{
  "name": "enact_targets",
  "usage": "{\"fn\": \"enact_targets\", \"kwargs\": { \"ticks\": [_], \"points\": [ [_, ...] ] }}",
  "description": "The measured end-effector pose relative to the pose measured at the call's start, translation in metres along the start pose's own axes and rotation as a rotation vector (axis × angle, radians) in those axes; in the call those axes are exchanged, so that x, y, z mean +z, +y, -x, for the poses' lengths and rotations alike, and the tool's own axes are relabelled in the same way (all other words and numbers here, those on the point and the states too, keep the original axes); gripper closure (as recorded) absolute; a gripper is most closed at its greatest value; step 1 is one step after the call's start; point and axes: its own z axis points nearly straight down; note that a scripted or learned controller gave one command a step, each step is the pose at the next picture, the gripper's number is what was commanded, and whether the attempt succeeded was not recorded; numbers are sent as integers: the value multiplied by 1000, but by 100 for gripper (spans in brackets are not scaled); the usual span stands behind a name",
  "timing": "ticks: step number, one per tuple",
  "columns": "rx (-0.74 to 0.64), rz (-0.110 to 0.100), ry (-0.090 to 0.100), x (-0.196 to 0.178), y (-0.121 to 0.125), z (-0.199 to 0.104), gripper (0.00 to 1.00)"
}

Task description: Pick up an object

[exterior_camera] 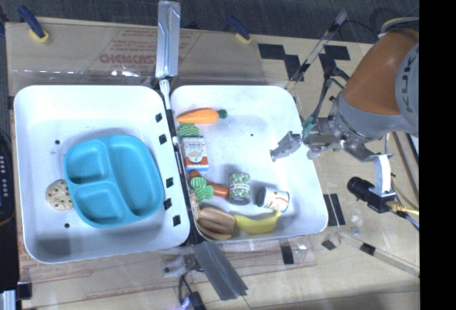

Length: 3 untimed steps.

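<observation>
The right bin (281,105) holds several toy foods along its left and front sides: an orange carrot (198,116), a small carton (195,151), a green can (239,188), a white bottle lying down (273,198), a banana (256,223) and a brown bread roll (216,221). My gripper (284,147) hangs over the right part of this bin, near its right wall. It is apart from all the objects, with bare bin floor below it. Nothing shows in its grasp. The can and bottle lie a little to its lower left.
The left bin (43,116) holds a blue divided plate (112,178) and a cookie (58,194) at its left. A green leafy toy (189,130) and a second carrot with greens (204,190) lie by the divider between the bins (173,159).
</observation>
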Motion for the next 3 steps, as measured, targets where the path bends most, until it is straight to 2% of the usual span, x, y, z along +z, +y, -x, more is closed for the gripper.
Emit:
{"fn": "enact_targets", "kwargs": {
  "ticks": [1, 2, 3],
  "points": [
    [6, 6, -1, 130, -17, -14, 0],
    [-90, 3, 0, 130, -21, -17, 0],
    [-205, 1, 4, 129, -32, -4, 0]
  ]
}}
